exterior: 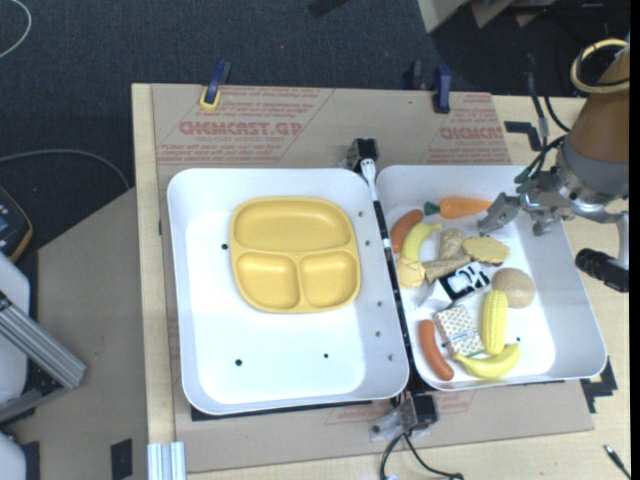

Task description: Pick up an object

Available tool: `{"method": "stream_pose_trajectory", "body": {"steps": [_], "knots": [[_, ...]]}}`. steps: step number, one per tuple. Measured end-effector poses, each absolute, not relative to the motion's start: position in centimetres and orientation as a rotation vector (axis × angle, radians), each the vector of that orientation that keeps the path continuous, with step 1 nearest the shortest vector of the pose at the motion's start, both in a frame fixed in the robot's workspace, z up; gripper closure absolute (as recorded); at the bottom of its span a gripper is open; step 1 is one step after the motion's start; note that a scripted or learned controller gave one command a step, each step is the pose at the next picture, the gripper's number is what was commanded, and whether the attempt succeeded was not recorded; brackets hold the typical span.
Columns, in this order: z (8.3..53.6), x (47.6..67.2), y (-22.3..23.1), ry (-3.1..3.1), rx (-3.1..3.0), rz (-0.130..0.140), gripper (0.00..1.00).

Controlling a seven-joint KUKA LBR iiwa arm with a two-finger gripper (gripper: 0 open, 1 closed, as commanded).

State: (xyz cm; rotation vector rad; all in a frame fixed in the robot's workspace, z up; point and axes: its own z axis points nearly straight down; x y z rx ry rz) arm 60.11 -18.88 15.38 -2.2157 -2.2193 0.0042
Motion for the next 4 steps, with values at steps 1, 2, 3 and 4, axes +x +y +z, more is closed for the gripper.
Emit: {"method": "stream_pose_trajectory", "body": {"steps": [1, 2, 3, 4], "knots": [[9.1, 60.3, -18.7, -2.219, -2.217, 0.004, 0.0], [8.5, 60.3, -18.6, -2.219, -2.219, 0.002, 0.0], [9.6, 60.4, -18.7, -2.221, -2.222, 0.0, 1.0], [16.0, 60.3, -18.7, -2.227, -2.227, -0.005, 1.0]]}}
